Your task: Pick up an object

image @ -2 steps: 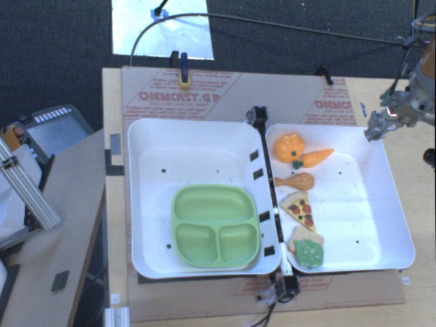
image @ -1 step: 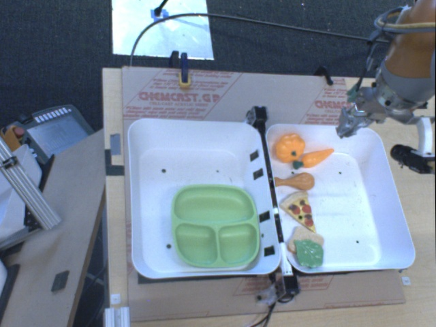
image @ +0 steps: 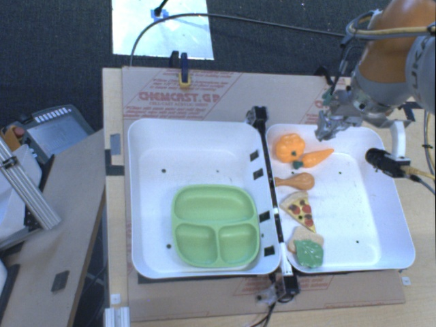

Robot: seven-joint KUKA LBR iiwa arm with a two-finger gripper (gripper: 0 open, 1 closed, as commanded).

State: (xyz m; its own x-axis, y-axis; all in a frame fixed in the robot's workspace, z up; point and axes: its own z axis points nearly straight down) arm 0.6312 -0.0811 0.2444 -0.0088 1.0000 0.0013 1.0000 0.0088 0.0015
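Hovering gripper (image: 325, 132), finger state indiscernible, hung beside the carrot (image: 316, 158) and orange pepper (image: 289, 146); crowding risked a deflected grasp.

The gripper (image: 327, 131) hangs over the right bin's (image: 381, 213) far edge, just beside a carrot (image: 315, 158) and an orange pepper (image: 288, 146). Nearer lie a drumstick (image: 298, 180), a pizza slice (image: 300, 208) and a green-topped toast (image: 307, 248). The left bin (image: 153, 148) holds a green divided plate (image: 215, 225).
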